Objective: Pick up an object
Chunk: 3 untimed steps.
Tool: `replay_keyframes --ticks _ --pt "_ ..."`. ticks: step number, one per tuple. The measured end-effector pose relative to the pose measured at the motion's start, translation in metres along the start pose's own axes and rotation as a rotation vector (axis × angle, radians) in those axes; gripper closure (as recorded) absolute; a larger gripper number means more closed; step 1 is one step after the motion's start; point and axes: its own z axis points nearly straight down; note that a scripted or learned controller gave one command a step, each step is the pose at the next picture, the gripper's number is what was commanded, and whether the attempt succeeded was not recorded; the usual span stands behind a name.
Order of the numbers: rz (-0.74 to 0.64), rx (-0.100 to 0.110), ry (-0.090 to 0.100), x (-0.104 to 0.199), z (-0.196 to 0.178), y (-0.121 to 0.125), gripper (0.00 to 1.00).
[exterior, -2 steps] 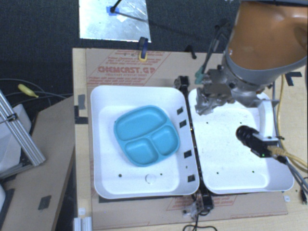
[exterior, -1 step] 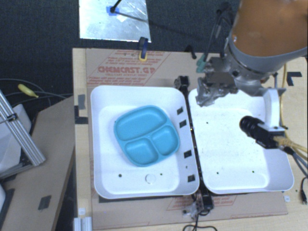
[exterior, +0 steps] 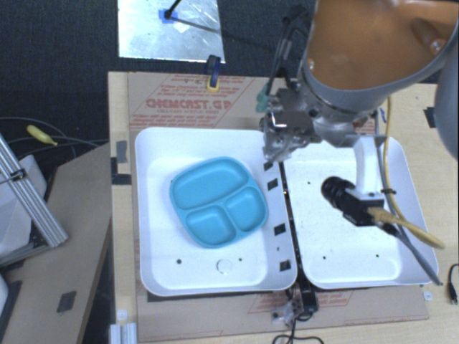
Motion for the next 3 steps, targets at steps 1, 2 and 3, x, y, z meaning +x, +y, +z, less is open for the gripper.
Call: replay_keyframes --ticks 1,2,3 --pt "0.013 -0.006 -0.002 -0.068 -0.042 0.0 1.0" --pt "0.001 0.002 -0.001 -0.025 -0.007 0.0 1.0" --pt "0.011 -0.004 -0.001 -0.074 -0.04 0.0 1.0"
